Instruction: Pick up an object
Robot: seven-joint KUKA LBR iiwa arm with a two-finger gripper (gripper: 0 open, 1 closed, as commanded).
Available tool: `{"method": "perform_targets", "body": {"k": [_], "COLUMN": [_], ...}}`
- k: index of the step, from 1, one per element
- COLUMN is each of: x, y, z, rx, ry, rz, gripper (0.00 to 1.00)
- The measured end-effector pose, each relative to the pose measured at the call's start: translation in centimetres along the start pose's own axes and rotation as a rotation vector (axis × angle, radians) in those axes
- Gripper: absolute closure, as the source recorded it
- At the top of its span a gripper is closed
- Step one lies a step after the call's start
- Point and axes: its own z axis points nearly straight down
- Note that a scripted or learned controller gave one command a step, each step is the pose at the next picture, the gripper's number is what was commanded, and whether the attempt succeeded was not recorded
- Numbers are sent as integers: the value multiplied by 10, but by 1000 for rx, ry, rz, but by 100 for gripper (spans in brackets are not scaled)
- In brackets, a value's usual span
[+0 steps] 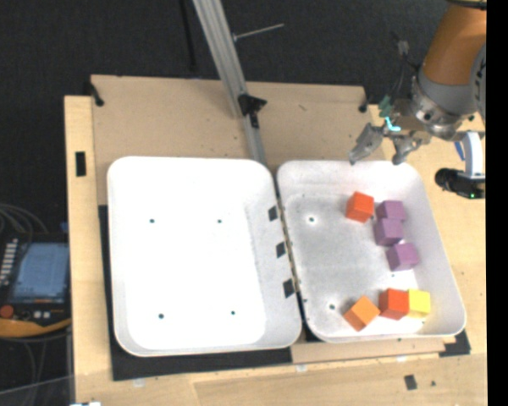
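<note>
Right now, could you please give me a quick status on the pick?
Tool open, nothing between its fingers, above right bin's far rim. Blocks untouched; nearest is orange block. Nothing in the way.

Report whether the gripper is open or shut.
Open: the gripper shows two fingers spread apart with a gap between them, above the right bin's far edge, holding nothing.

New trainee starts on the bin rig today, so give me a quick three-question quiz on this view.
1. True or false: the gripper holds a block.
2. How many purple blocks lie in the right bin?
3. Which block touches the yellow block: A) red block, B) a purple one, C) the upper orange block?

Key: 1 false, its open fingers hover above the bin's far rim; 2 three; 3 A.
</note>
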Motion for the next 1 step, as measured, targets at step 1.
{"method": "perform_targets", "body": {"k": [1], "x": [-1], "y": [1], "z": [-3], "rx": [-4], "ry": [-4], "rz": [-2], "gripper": [0]}}
